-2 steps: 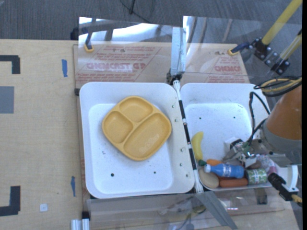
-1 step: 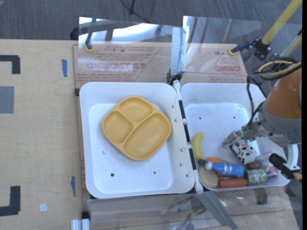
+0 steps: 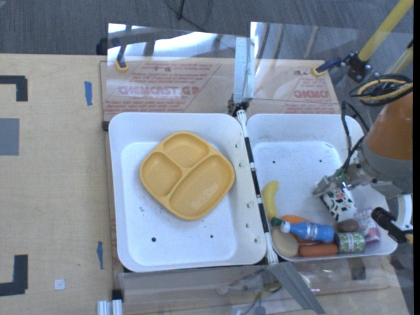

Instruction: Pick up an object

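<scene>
My gripper (image 3: 333, 188) hangs low over the right side of the right bin (image 3: 295, 143), reaching in from the right under the orange wrist band. Directly below and touching its tip in this view lies a small black-and-white cow-patterned object (image 3: 340, 205). Along the bin's front edge lies a cluster: a yellow banana (image 3: 270, 198), a blue bottle with a white cap (image 3: 308, 230), an orange carrot-like piece (image 3: 295, 220), a red sausage (image 3: 317, 249), a green can (image 3: 351, 242) and a purple item (image 3: 371, 233).
The left bin (image 3: 131, 176) holds a yellow three-compartment plate (image 3: 187, 174). A tan round piece (image 3: 283, 244) lies under the bottle. Clear upright panels (image 3: 197, 44) stand behind both bins. Cables and a yellow pole (image 3: 387, 25) crowd the back right.
</scene>
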Controlling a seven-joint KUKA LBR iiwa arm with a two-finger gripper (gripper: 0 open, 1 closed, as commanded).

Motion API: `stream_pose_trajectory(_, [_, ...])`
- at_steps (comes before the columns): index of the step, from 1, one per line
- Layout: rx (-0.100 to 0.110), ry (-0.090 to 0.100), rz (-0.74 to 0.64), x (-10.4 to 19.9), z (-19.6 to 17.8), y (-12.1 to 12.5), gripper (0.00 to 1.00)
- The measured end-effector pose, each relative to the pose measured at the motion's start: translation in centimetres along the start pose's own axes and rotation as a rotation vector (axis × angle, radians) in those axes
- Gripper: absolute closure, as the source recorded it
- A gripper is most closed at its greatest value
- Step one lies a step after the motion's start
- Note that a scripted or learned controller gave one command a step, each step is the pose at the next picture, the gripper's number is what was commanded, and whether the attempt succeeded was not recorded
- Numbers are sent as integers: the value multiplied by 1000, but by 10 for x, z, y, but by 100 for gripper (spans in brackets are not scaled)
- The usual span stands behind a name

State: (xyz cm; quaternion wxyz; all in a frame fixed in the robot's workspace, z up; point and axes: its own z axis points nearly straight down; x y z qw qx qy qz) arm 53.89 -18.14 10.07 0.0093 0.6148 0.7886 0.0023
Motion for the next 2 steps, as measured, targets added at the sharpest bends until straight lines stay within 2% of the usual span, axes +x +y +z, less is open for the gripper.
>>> stream_pose_trajectory(1, [12,11,-42,62,-109,76,100])
stream_pose_trajectory(2, [13,9,101,107,-148,123,100])
